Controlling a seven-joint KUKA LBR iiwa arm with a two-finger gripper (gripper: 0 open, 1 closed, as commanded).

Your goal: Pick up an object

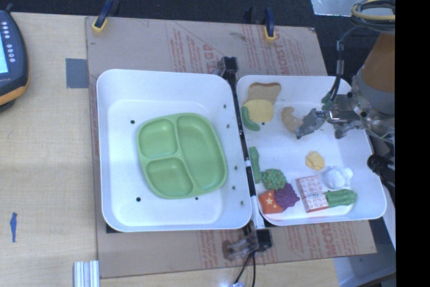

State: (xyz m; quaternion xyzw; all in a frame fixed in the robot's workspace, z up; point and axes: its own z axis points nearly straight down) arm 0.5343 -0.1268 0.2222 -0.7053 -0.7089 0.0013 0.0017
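The gripper [310,124] is hovering in the right bin [356,215], near its far edge, just beside a tan piece [290,118]. Finger state: cannot tell. Advised: centre over the piece, descend vertically, then close.

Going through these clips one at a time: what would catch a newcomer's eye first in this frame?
Probably the green divided plate, alone in the middle of the left bin. Next, the clutter of small toy foods along the right bin's near and left sides, such as a bread slice and purple grapes. The gripper hangs over that bin, beside a tan piece.
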